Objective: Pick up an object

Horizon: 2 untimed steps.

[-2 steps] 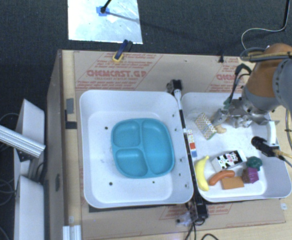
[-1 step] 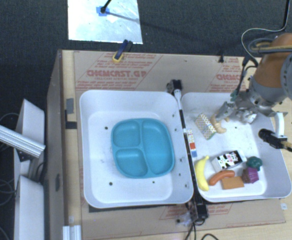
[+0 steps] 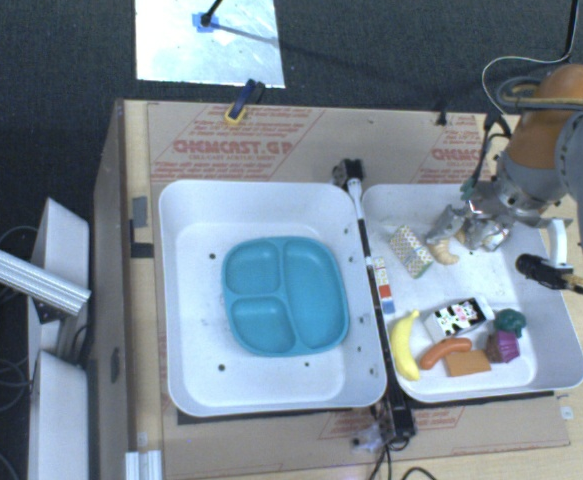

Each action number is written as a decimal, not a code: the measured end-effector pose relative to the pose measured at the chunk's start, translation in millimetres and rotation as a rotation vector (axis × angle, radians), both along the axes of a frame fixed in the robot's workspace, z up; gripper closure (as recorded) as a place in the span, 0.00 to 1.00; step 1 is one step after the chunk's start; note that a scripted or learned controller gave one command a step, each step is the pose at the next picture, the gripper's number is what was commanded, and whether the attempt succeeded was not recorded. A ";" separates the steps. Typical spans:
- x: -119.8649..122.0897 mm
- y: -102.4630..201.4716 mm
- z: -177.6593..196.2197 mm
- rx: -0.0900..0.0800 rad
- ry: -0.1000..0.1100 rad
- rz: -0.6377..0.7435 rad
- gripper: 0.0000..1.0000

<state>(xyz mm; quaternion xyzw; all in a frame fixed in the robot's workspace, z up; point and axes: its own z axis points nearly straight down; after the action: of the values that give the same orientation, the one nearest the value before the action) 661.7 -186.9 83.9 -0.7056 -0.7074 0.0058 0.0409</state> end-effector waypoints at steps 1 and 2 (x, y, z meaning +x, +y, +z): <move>7.7 47.4 1.0 -0.049 -0.069 0.002 0.00; -2.2 59.1 5.6 -0.050 -0.069 0.002 0.00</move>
<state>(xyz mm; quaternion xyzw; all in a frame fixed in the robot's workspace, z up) 659.6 -127.8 89.5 -0.7054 -0.7088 -0.0007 -0.0009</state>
